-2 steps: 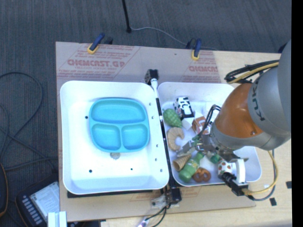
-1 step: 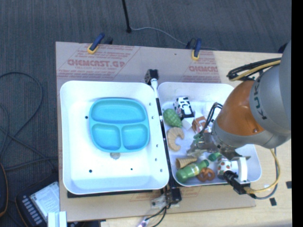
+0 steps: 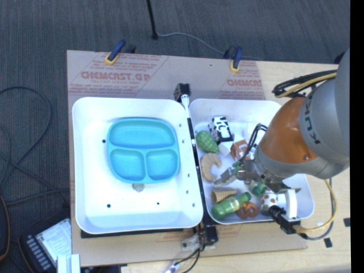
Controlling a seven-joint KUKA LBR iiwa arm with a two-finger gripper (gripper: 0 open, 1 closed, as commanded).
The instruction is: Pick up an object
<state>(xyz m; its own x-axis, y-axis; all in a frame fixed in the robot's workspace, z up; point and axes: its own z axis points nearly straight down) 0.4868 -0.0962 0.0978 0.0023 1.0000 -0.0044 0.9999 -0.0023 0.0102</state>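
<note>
The right bin (image 3: 296, 209) holds several small toys. Among them are a green knobbly piece (image 3: 206, 141), a black-and-white cow (image 3: 220, 128), a beige croissant (image 3: 210, 166), a waffle cone (image 3: 223, 195), a green bottle (image 3: 230, 205) and a pretzel (image 3: 247, 210). My gripper (image 3: 234, 171) hangs low over the middle of this bin, just right of the croissant and above the cone. It stands open with nothing between its fingers. The orange wrist band (image 3: 287, 138) hides the bin's right part.
The left bin (image 3: 91, 209) holds a blue three-compartment tray (image 3: 142, 149) with a small grey bit (image 3: 138, 186) just below it. A white and red item (image 3: 274, 199) lies at the right bin's front. Clamps (image 3: 235, 58) grip the bench's far edge.
</note>
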